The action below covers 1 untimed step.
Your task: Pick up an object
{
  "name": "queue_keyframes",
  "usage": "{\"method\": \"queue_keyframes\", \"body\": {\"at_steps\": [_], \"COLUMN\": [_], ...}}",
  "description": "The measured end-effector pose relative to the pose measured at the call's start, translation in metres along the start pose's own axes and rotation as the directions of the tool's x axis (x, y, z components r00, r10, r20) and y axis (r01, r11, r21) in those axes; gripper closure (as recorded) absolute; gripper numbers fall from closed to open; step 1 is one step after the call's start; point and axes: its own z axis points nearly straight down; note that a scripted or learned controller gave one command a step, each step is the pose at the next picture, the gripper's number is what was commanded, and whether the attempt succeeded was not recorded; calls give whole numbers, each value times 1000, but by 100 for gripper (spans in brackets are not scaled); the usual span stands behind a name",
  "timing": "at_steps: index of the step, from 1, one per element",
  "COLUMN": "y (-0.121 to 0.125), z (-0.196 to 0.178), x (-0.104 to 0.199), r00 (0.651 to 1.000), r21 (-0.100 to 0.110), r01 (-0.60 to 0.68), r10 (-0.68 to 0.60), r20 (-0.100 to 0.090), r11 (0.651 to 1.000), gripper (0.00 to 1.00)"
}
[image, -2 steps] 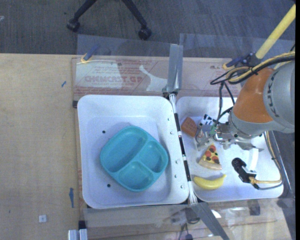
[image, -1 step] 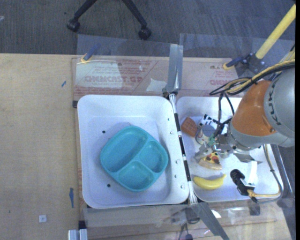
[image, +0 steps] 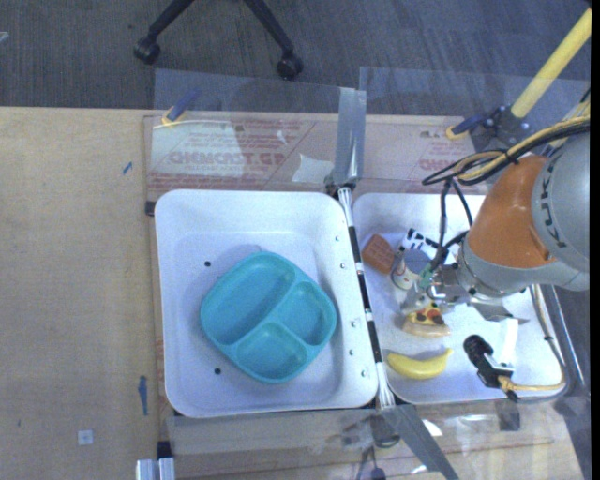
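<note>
Yellow-and-red piece (image: 425, 322): a small toy-like item lying right of centre in the frame, on the floor of the right bin (image: 469, 384); it is taken as the likeliest object for the pick.
Gripper (image: 433, 292): seen just above the piece in the frame, low in the bin and very near it; contact cannot be made out, and nothing can be confirmed as held.
Tool state: whether the gripper is set wide or narrow cannot be told from this slant, since the wrist covers it.
Step in hand: judged to be the approach or the descent onto the piece; the lift is not yet done.
Next move: a closing squarely on the piece and a straight rise would be called for, with care that its neighbours are not dragged along.
Banana (image: 418, 364): yellow, lying near the piece on its lower side, close to the bin's lower rim.
Small pale bottle (image: 403, 275): placed just to the left of the gripper.
Brown block (image: 378, 252): set near the bin's left wall, above and left of the bottle.
Black-and-white thing (image: 413, 243): beside the block; too small to be named.
Arm (image: 511, 230): grey with an orange band, reaching in from the right edge.
Left bin (image: 187, 281): a teal divided plate (image: 269, 316) is held in its middle.
Bench (image: 75, 281): pale wood, with a red-printed sheet (image: 244, 155) lying behind the bins.
Room: dark floor (image: 422, 37) along the top of the frame, where a black chair base (image: 216, 28) stands.
</note>
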Motion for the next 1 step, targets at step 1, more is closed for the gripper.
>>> {"method": "queue_keyframes", "body": {"at_steps": [1], "y": [-39], "z": [-86], "x": [63], "r00": [1000], "r21": [14], "r01": [6], "r10": [-6], "r20": [0], "r11": [1000], "gripper": [100]}}
